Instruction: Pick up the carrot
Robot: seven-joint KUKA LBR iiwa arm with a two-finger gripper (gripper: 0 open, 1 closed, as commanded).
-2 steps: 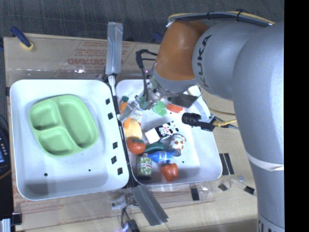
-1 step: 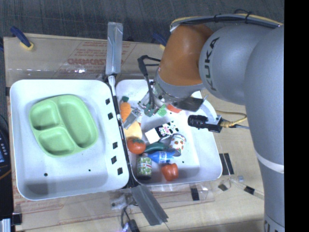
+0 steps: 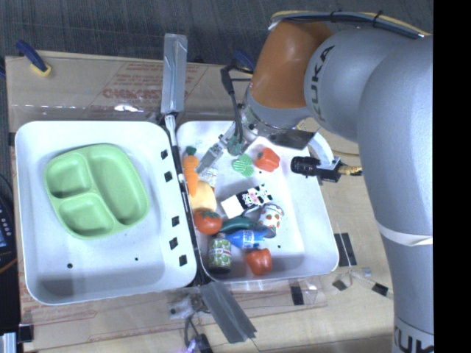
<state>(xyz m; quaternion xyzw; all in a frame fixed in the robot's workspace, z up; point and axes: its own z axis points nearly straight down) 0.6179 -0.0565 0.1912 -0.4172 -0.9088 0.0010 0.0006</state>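
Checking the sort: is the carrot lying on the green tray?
No, the carrot lies in the right bin, against its left wall.

You're looking at an orange carrot (image 3: 190,169) in a white bin (image 3: 320,226), beside a red tomato (image 3: 207,221) and a black-and-white cow-patterned toy (image 3: 255,196). The other white bin (image 3: 29,219) holds a pale green divided tray (image 3: 96,189). Your arm (image 3: 353,72) is grey with an orange band.

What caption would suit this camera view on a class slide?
Arm's tool over the right bin, near the carrot among toy foods; green tray in the left bin.
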